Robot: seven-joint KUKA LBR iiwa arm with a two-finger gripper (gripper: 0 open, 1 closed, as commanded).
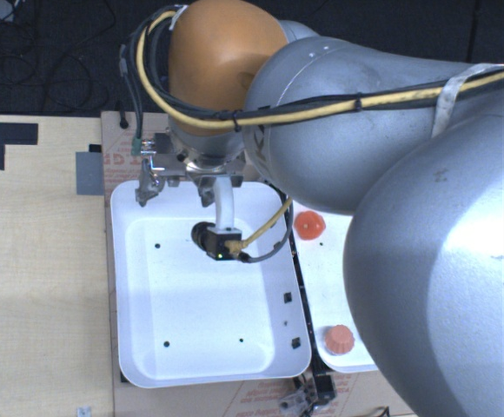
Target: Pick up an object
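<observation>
1. Gripper (175, 195): over the far edge of the left bin (191, 320), near its back wall. The two fingers (143, 193) stand spread apart, and nothing is seen between them.
2. Right bin (326, 285): largely covered by the arm (391, 198), with only a strip along its left side in sight.
3. Upper orange object (309, 225): lies in the right bin, near the wall shared with the left bin.
4. Lower orange object (339, 339): lies in the right bin near the front rim, well apart from the gripper.
</observation>
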